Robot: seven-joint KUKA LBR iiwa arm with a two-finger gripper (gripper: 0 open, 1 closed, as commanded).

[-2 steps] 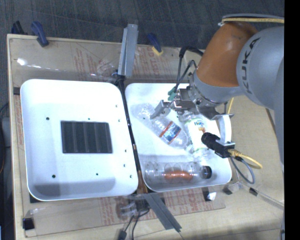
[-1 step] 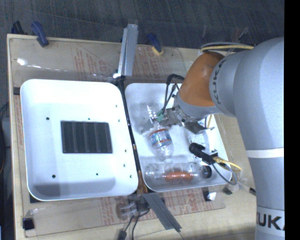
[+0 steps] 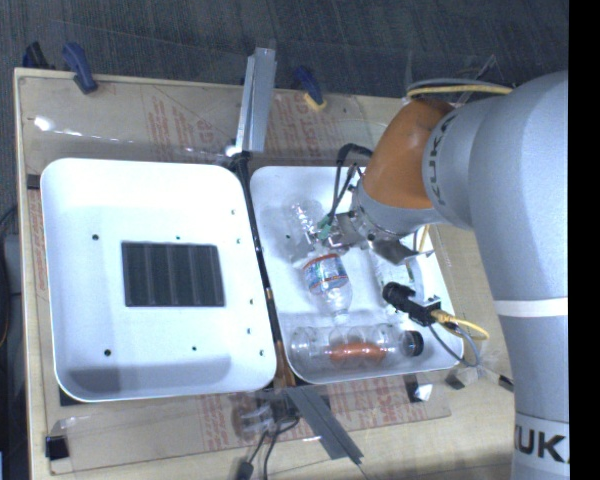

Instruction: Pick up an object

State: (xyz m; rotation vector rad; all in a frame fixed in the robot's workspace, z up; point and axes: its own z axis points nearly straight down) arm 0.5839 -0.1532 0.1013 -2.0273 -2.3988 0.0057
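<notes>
Well, the arm (image 3: 500, 168) leans over the right bin (image 3: 270, 198), and the gripper (image 3: 352, 230) hangs just above a small bottle (image 3: 328, 280) near the bin's middle. Whether the gripper is open or closed I cannot tell; the wrist hides it. The bottle lies flat, long axis running up-down in the view, cap probably toward the near side. A bigger bottle (image 3: 352, 346) lies crosswise along the near wall. Clear round plastic may slip or roll away if the fingers close across the wrong axis.
</notes>
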